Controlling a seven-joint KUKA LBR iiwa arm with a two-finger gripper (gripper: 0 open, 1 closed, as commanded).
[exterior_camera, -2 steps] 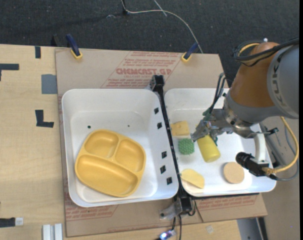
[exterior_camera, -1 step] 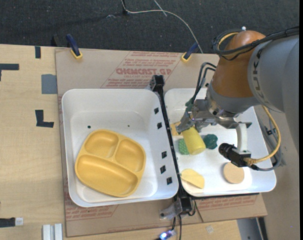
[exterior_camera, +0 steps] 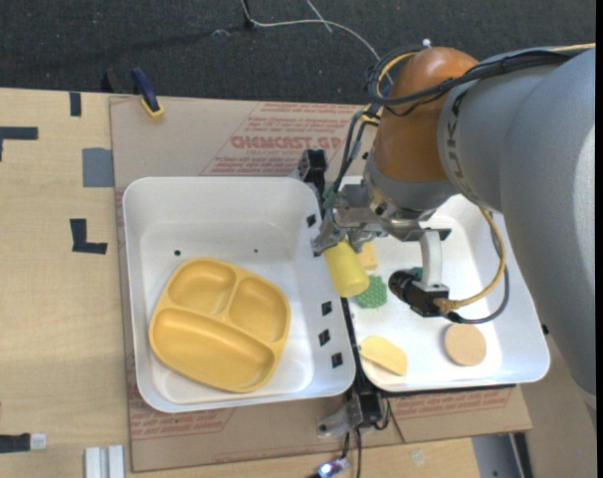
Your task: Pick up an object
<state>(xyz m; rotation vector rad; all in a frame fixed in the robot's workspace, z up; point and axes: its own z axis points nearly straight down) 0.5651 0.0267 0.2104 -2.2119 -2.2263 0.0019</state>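
My gripper (exterior_camera: 343, 245) hangs over the inner edge of the right bin (exterior_camera: 520, 312), close to the wall between the two bins. A yellow cylinder (exterior_camera: 346, 271) sticks out from between its fingers, tilted down toward the front, and the gripper is shut on it. Just right of the cylinder a green knobbly piece (exterior_camera: 373, 293) lies on the bin floor. A small yellow bit (exterior_camera: 367, 258) shows behind it, partly hidden by the gripper.
A pale yellow wedge (exterior_camera: 383, 355) and a tan disc (exterior_camera: 466, 345) lie near the right bin's front. The left bin (exterior_camera: 157, 207) holds a yellow divided plate (exterior_camera: 220, 322). The grey arm covers the right bin's back right part.
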